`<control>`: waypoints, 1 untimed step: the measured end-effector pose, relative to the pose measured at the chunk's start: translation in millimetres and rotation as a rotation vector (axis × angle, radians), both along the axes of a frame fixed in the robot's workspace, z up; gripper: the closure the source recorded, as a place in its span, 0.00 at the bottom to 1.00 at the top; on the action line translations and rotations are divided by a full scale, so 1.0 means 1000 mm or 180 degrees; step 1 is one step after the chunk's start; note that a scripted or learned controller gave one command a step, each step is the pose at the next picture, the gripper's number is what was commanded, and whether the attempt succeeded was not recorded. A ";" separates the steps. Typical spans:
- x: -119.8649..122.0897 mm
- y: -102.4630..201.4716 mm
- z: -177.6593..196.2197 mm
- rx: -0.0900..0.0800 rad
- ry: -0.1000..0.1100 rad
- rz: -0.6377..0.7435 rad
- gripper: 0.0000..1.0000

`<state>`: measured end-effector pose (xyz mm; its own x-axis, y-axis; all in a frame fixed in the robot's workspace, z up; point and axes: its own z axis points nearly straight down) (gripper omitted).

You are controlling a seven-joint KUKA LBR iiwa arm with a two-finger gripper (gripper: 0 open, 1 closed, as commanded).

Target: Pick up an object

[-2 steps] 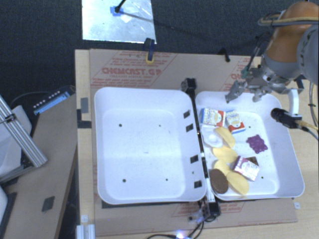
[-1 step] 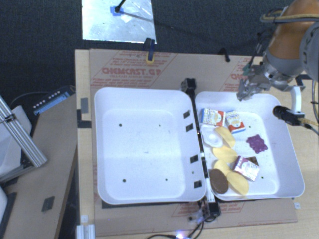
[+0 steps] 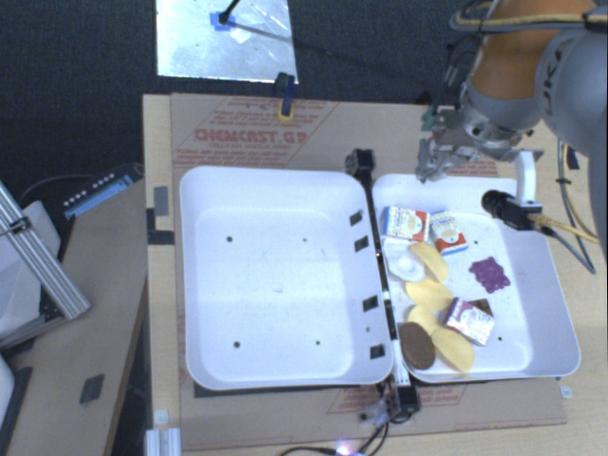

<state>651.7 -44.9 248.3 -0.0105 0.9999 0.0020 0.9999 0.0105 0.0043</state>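
Nearest the front edge of the surface, the right bin (image 3: 556,335) holds all the candidates: a brown disc (image 3: 416,346) touching a yellow potato-like piece (image 3: 454,347) at the bin's front left corner, with a small dark-and-white packet (image 3: 469,320) just behind them. Mid-bin lie more yellow pieces (image 3: 429,278), a white round item (image 3: 408,268) and a purple cluster (image 3: 490,274) standing apart toward the right wall. Toward the far edge sit two small printed cartons (image 3: 425,226), side by side. The left bin (image 3: 275,274) lies beside it. Farthest back, the gripper (image 3: 435,166) hangs over the right bin's far rim, carrying nothing visible; whether its fingers are apart or together I cannot tell. The purple cluster looks the safest pick, being isolated. The arm should centre over it, descend straight, and avoid the crowded pile along the left wall.
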 end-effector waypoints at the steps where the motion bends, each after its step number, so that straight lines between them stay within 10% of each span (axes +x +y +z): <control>1: 0.012 0.095 0.081 0.0008 -0.0025 0.0014 1.00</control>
